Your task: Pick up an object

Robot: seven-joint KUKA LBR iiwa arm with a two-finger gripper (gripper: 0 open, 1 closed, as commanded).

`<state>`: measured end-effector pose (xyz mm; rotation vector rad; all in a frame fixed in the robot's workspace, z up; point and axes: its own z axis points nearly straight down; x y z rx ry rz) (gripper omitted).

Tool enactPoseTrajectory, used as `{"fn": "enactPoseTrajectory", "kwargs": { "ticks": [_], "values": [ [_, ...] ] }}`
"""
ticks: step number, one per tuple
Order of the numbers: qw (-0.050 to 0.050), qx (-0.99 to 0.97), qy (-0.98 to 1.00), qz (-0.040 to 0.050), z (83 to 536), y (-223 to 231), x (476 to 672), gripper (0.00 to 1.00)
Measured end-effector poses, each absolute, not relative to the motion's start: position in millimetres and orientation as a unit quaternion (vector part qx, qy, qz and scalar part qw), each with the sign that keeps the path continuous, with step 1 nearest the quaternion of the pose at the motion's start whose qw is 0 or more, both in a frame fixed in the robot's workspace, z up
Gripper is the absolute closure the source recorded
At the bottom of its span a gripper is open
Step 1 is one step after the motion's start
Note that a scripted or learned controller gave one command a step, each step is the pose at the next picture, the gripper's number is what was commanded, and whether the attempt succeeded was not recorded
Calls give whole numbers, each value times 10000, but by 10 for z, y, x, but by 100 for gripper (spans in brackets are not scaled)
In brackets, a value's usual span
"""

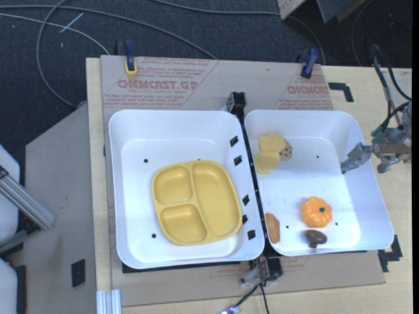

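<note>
The right bin point(357, 136) holds several small objects. A yellow cheese-like piece point(271, 152) lies near its back left. An orange pumpkin point(316, 211) sits towards the front, with a small brown object point(315, 238) just in front of it. An orange-brown piece point(272, 227) rests against the bin's left wall. My gripper point(364, 165) hangs over the bin's right rim, well to the right of the objects. Its fingers are spread open with nothing between them.
The left bin point(124, 175) holds a yellow divided plate point(195, 201). A black divider with clips point(243, 169) runs between the bins. Cables point(386, 90) hang near the gripper at the right. Blue clamps point(130, 57) hold the cardboard base at the back.
</note>
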<state>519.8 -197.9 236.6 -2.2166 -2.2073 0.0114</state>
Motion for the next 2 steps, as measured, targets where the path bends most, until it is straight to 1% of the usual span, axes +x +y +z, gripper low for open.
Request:
{"fn": "enactPoseTrajectory", "kwargs": {
  "ticks": [1,2],
  "values": [
    [6,-7070,-7072,0,2441,-1970,5225,0],
    [26,-7072,-7070,7,2016,-1930,5207,0]
  ]
}}
